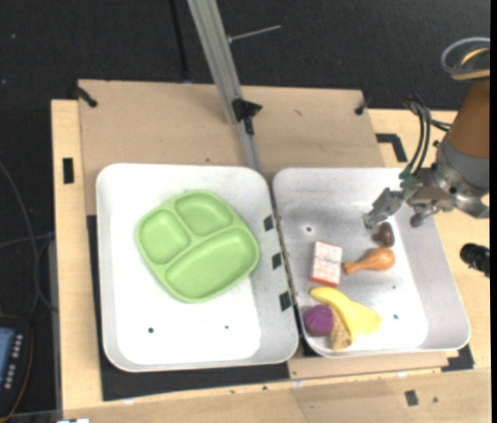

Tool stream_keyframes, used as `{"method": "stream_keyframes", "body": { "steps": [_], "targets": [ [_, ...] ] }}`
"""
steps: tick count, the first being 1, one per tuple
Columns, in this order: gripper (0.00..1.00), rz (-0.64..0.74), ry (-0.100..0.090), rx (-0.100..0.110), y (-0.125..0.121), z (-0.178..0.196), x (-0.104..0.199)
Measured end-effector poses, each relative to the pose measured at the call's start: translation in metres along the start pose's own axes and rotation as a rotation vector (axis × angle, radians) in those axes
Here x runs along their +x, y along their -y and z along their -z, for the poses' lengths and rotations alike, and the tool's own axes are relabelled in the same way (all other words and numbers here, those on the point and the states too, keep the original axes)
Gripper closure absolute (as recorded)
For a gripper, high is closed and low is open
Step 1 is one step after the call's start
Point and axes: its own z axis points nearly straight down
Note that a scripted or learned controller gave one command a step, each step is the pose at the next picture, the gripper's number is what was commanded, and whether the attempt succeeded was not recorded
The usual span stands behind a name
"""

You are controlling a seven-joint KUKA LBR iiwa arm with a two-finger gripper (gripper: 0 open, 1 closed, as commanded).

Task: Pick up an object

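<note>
A: gripper (400,207) sits over the right bin (442,315), fingers (379,210) spread, nothing between them.

B: target?

A: Likely the small dark brown piece (386,233), just below the fingers. Too blurred to name it.

B: fallback?

A: orange drumstick toy (372,260), just past it. Long axis runs roughly left-right, fat end toward the arm, thin end toward the pink-white box (325,260).

B: Then close the jaws across that axis, centred, and descend straight.
</note>
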Motion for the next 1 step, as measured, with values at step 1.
{"method": "stream_keyframes", "body": {
  "steps": [1],
  "targets": [
    [0.00,-0.001,0.000,0.000,0.0000,0.0000,0.0000]
  ]
}}
